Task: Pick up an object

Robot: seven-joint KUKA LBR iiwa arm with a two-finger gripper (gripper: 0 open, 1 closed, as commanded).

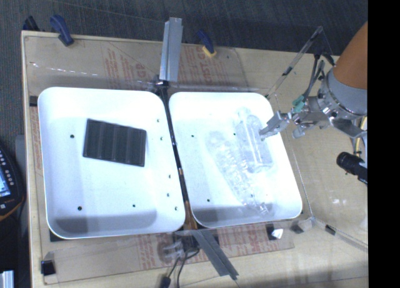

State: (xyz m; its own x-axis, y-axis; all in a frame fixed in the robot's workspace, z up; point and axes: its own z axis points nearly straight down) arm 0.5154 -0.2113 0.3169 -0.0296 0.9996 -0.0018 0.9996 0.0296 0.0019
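A dark grey ribbed rectangular pad (115, 142) lies flat in the left bin (56, 212), towards its back left. Clear plastic pieces (250, 149) lie in a heap in the middle and right of the right bin (206, 215); their outlines are faint against the white. My gripper (272, 127) reaches in from the right at the right bin's far right rim, its tip just beside the upper end of the clear heap. I cannot tell whether it touches the plastic.
The grey arm with its orange band (353, 52) and cables (300, 62) stands over the bench to the right of the bins. A metal divider bar (170, 52) stands behind the gap between the bins. Blue clamps (61, 29) sit on the back edge.
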